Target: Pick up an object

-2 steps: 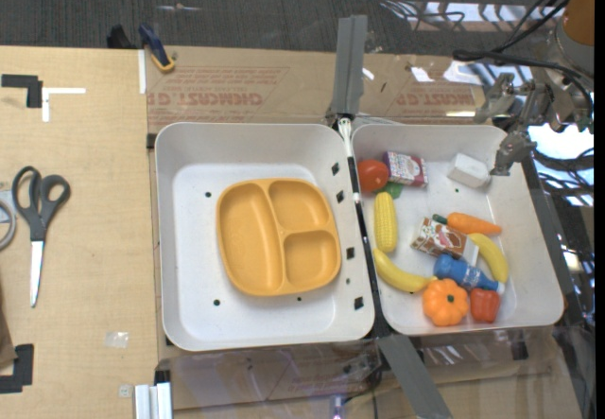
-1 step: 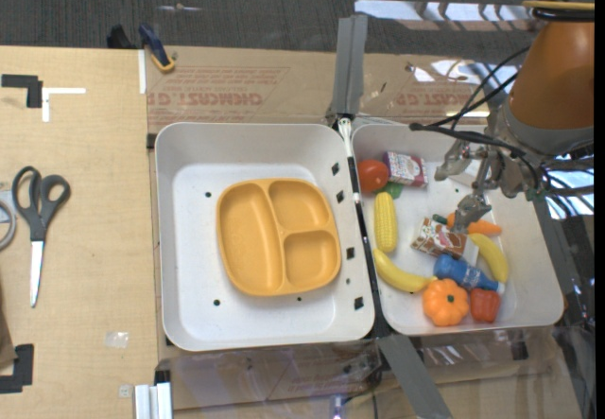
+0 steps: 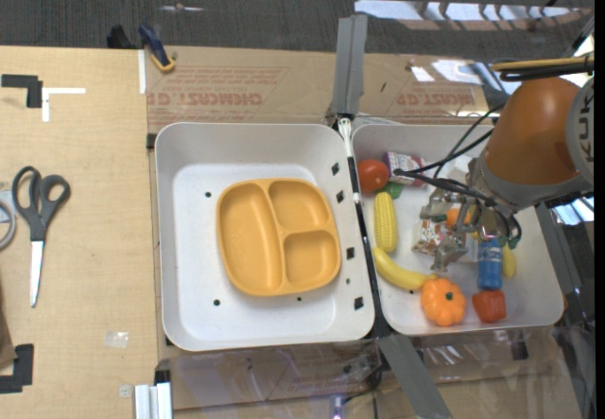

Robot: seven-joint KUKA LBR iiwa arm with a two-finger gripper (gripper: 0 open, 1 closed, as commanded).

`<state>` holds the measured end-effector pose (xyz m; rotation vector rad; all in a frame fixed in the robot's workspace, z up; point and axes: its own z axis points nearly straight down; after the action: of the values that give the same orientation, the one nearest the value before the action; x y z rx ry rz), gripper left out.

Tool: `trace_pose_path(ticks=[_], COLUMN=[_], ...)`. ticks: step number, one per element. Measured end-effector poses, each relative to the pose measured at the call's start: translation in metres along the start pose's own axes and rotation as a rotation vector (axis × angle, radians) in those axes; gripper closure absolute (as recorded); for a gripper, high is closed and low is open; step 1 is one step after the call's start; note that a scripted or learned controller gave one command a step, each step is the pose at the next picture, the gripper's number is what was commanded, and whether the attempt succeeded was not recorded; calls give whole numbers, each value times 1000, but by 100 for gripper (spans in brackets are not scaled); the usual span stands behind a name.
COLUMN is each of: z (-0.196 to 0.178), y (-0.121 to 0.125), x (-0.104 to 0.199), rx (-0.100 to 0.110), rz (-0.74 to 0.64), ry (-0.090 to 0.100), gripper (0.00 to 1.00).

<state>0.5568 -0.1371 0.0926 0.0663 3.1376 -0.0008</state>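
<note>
Toy produce fills the right bin (image 3: 539, 313), where I am working the arm. Nearest me, an orange pumpkin (image 3: 443, 302) sits at the near wall, with a red pepper-like piece (image 3: 489, 305) just to its right. A banana (image 3: 397, 270) lies just left of and beyond the pumpkin, curving toward the divider. Farther in, an ear of corn (image 3: 385, 220) stands lengthwise along the left wall, and a blue bottle-shaped item (image 3: 490, 261) lies near the right side. The gripper (image 3: 452, 235) hangs over the bin's middle, amid small mixed pieces I cannot identify; I cannot tell whether its fingers are parted or closed, nor whether anything lies between them. Beyond the corn, a red tomato (image 3: 372, 174) rests in the far left corner. The left bin (image 3: 180, 247) carries a yellow divided plate (image 3: 279, 235) at its centre. Scissors (image 3: 38, 214) lie on the bench well to the left.
</note>
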Motion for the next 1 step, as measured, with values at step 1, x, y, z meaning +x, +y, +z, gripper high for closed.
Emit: trace_pose_path(ticks=[1], z=[-1], y=[31], x=[-38], rx=[0], rz=[105], ry=[-2], gripper=[0])
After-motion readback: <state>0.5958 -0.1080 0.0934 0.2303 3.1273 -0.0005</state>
